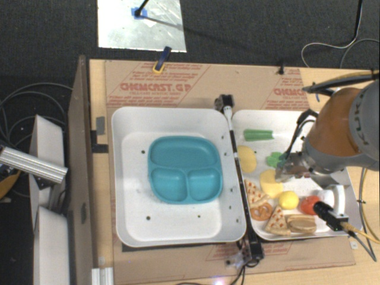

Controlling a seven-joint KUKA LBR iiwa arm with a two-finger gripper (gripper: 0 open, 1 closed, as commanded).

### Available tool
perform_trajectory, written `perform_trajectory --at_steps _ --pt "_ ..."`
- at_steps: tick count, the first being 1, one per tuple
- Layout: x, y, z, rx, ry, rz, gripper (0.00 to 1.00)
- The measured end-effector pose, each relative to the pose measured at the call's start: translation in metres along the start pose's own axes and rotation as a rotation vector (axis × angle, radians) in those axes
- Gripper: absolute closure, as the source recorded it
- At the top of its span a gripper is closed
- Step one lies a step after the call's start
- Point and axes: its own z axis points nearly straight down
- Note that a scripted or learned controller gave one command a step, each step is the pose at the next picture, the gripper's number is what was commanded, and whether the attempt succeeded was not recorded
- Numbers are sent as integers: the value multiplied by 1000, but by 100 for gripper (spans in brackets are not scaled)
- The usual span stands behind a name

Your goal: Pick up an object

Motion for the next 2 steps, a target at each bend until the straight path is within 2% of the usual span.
perform_trajectory --at_steps 1,2 --pt "0 0 1 1 0 0 0" --pt "-12 -41 25 16 6 1 0"
